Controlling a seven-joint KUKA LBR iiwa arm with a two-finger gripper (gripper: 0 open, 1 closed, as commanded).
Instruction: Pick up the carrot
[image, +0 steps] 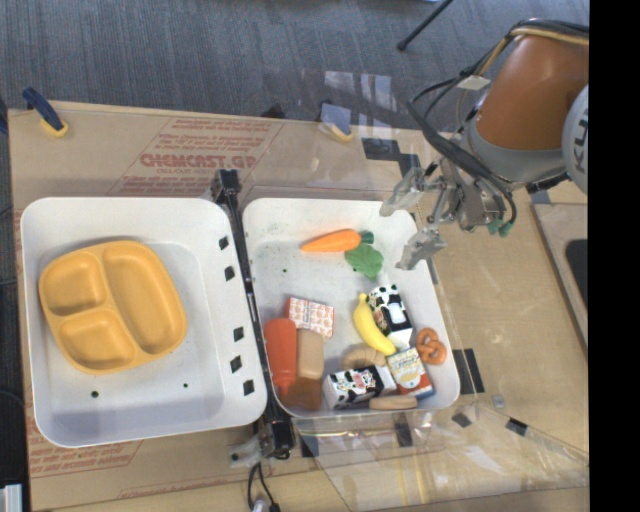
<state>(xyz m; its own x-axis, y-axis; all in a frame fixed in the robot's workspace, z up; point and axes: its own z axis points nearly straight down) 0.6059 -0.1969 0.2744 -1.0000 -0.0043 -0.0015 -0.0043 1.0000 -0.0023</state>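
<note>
Brown paper covers the bench (150, 150) we look down on, and two shallow white plastic bins sit on it side by side. We find the orange toy carrot with its green leafy top (332, 241) in the right-hand bin (262, 222), lying flat near the far wall, its point toward the left and its greens toward the right. It lies alone on bare white floor, which we judge makes it an easy target from above.

Just beside the greens sits a crumpled green leafy piece (365, 260), the nearest thing that could get caught in a grasp. Nearer to us the bin is crowded: a yellow toy banana (373, 327), a black-and-white cow-patterned carton (389, 307), a red-and-white checked packet (311, 316), a long red sausage-like piece (281, 354), a small brown pretzel (431, 346). All are well apart from the carrot.

Our metal two-finger gripper (414, 222) hangs over the bin's far right corner, to the right of the carrot, with the jaws spread and nothing between them. We judge it must travel left past the green piece.

A yellow three-compartment plate (110, 305) rests in the left-hand bin (40, 215).
</note>
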